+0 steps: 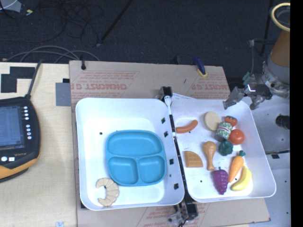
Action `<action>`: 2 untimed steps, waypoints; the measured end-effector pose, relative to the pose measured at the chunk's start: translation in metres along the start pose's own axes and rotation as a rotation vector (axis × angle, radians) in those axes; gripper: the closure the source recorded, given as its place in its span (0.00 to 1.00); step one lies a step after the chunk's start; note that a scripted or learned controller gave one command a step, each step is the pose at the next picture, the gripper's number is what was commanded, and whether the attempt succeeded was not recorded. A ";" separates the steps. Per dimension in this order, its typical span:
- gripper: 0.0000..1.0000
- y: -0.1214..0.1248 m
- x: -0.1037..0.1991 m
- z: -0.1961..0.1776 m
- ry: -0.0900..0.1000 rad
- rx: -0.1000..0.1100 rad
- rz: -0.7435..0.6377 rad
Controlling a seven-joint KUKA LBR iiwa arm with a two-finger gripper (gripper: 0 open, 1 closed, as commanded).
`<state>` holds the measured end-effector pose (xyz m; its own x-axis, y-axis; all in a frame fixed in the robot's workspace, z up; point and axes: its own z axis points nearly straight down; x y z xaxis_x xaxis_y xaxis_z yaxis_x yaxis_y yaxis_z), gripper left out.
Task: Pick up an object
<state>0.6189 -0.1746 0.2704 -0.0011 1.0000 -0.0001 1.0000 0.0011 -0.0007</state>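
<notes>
My gripper (244, 100) hangs over the far right corner of the right bin (265, 186), open, with nothing between its fingers. Toy foods lie below it in that bin: a cream round piece (212, 121), a small can (223, 129), a red tomato (236, 136), a green broccoli (226, 148) and an orange sausage (186, 126). Nearer the front lie a drumstick (209, 153), a waffle wedge (192, 159), a carrot (236, 167), a banana (242, 179) and purple grapes (219, 180).
The left bin (87, 122) holds a blue divided plate (136, 156) and a croissant (108, 191) at its front left. A black clamp strip (171, 141) joins the bins. A teach pendant (14, 136) lies on the bench at far left.
</notes>
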 end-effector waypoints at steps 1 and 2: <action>0.00 0.002 0.051 -0.262 -0.003 -0.017 -0.004; 1.00 0.003 0.051 -0.260 -0.001 0.004 -0.006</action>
<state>0.6217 -0.1237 0.5307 -0.0070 1.0000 -0.0006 1.0000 0.0070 -0.0052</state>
